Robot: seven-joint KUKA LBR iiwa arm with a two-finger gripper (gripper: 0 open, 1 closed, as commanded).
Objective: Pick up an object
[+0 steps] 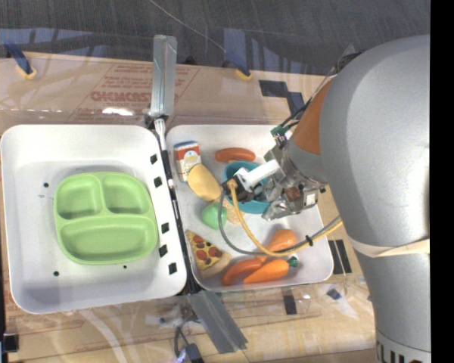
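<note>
I see the gripper [266, 197] low in the right bin [318, 267], over a blue bowl [234, 174]. I cannot tell its state. The nearest target, a yellow toy [203, 181], lies just left, long axis diagonal.

The divided plate [104, 219] is light green and lies in a white bin [23, 203]. The carrot [268, 271] is orange with a green tip, the pizza slice [205, 252] has red dots, and the arm [386, 142] is grey with an orange band
</note>
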